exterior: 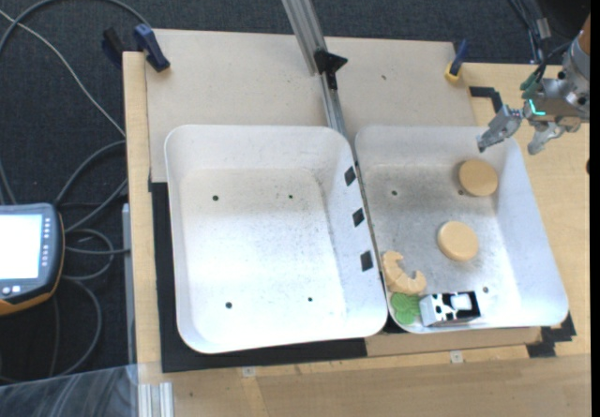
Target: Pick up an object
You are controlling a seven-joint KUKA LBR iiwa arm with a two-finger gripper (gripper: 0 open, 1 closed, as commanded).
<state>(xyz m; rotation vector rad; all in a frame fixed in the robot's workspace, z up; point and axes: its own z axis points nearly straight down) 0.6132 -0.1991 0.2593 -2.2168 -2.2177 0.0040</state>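
Note:
The right bin [525, 218] holds two tan wooden discs: one [478, 178] toward its far right corner, the other [457, 241] near its middle. A tan curved piece [401, 273], a green piece [406, 308] and a small black-and-white box [450, 306] lie along its front edge. My gripper [517, 135] hangs at the right bin's far right rim, above and to the right of the far disc. Its two fingers are spread apart with nothing between them.
The left bin [187, 218] stands beside the right one, divided from it by a metal rail [319, 68] running to the back. Clamps sit at the bench's back corners [150, 45]. A pendant [26, 251] and cables lie left of the bench.

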